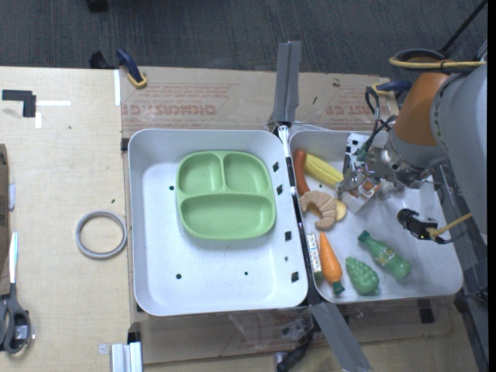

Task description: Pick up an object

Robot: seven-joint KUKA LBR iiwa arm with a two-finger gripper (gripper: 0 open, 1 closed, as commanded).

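**Gripper low in the right bin, next to the toy food**

The right bin (pixel 434 281) holds the toy food that can be picked. A yellow corn cob (pixel 323 169) lies in the far left part, with a thin orange piece (pixel 301 172) beside it along the left wall. Just near of the corn there is a croissant (pixel 324 207). Closer to the near wall lie a carrot (pixel 331 263), a bumpy green vegetable (pixel 362 276) and a small green bottle (pixel 384 255), all apart from each other.

The gripper (pixel 358 183) is down in the far part of this bin, just right of the corn and the croissant. If its fingers are apart or together, I cannot tell, and no object is seen between them. The arm (pixel 422 115) comes in from the right.

The left bin (pixel 147 208) carries a green divided plate (pixel 226 194). On the bench (pixel 54 177), left of the bins, lie a grey ring (pixel 101 233) and scissors (pixel 14 316).
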